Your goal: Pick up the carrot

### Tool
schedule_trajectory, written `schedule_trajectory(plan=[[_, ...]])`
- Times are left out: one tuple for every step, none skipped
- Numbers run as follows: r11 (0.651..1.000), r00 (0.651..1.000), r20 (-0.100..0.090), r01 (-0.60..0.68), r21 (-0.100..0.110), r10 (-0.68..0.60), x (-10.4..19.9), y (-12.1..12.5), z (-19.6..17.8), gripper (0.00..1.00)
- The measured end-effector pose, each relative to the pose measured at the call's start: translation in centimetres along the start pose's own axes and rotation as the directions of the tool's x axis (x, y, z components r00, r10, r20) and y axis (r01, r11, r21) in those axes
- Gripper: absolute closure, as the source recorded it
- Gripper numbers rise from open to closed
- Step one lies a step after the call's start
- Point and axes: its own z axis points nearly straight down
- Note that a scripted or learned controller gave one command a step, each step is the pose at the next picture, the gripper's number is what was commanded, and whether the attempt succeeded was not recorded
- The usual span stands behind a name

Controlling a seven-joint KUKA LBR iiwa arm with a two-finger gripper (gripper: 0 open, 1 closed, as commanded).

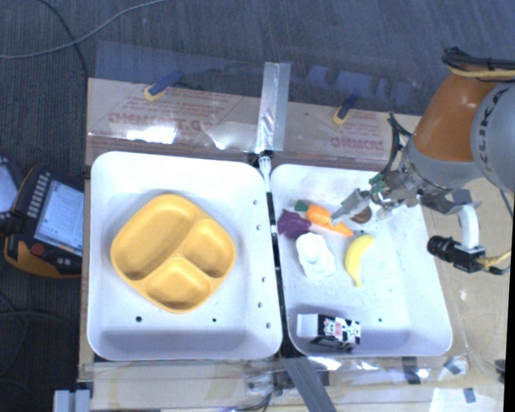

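Two shallow white bins sit side by side on a bench, seen from above. The left bin [102,322] holds a yellow divided tray [173,251] with three compartments. The right bin [406,332] holds several small items: an orange carrot [327,220] with a green tip near the bin's upper middle, a purple piece [293,223] just to its left, a white item [314,255] below them, a yellow banana [357,257] to the right of that, and a small black-and-white object [328,329] near the front wall. The grey arm with its orange band [455,113] reaches in from the right, angled down toward the carrot. Its gripper [355,206] sits just beside the carrot's right end, fingers slightly apart, nothing between them.
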Motion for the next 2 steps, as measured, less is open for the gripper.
schedule_trajectory(plan=[[0.983, 0.983, 0.002, -0.181, -0.019, 0.182, 1.2, 2.3, 9.4, 0.0], [0.978, 0.978, 0.004, 0.208, -0.002, -0.208, 3.0, 7.0, 0.2, 0.0]])
